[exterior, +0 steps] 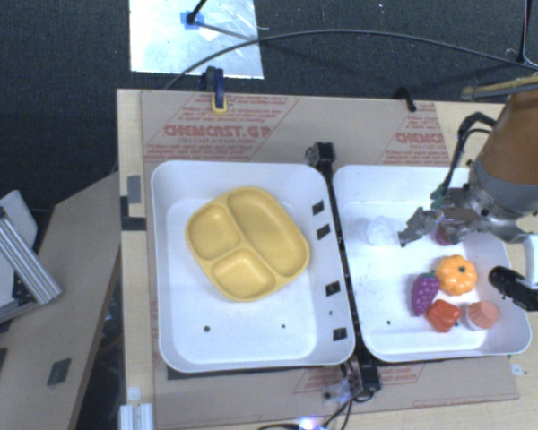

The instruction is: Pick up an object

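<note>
Bright even overhead light, slightly soft focus

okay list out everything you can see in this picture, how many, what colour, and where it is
shallow white bins: two, white, side by side on the bench
yellow divided plastic plate: one, yellow, three compartments, in the left bin
orange toy pumpkin: one, orange, right bin, near its right side
purple toy grape bunch: one, purple, right bin, left of the pumpkin
red toy piece: one, red, right bin, below the pumpkin
small pinkish round toy: one, pink-orange, right bin's lower right corner
small whitish object: one, white, right bin, upper left; hard to identify
gripper: one, grey, over the right bin, on the grey and orange arm
</note>
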Motion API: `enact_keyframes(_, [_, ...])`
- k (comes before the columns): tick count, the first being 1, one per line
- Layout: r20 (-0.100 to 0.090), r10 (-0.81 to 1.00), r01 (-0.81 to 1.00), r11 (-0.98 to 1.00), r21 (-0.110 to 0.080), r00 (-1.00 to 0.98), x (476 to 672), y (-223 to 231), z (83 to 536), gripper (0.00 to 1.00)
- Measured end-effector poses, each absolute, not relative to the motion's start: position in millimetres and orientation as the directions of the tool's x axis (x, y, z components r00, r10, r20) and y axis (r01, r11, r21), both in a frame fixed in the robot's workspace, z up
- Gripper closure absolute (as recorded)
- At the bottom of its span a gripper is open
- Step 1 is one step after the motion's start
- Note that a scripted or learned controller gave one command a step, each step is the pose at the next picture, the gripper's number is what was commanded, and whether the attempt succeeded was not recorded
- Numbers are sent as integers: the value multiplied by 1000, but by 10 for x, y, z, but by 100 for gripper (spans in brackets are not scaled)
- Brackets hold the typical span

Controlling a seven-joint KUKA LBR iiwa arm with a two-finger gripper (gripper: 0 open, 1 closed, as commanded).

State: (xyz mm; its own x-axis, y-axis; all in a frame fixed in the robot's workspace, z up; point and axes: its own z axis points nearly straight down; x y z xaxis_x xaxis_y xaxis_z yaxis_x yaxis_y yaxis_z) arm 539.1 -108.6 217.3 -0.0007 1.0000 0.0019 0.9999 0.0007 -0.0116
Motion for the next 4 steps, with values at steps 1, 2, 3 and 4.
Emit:
enact_keyframes(1, [0,1000,1000,3,1,-3,5417,-1083,2237,0])
enact_keyframes(2, [1,1000,1000,2,-4,-2,5497,-1046,1657,0])
enact_keyframes(3, [1,1000,1000,3,-3,-3,5553,-956,1144,0])
enact_keyframes(4, [1,1000,1000,0,-1,0,5556,-952,831,0])
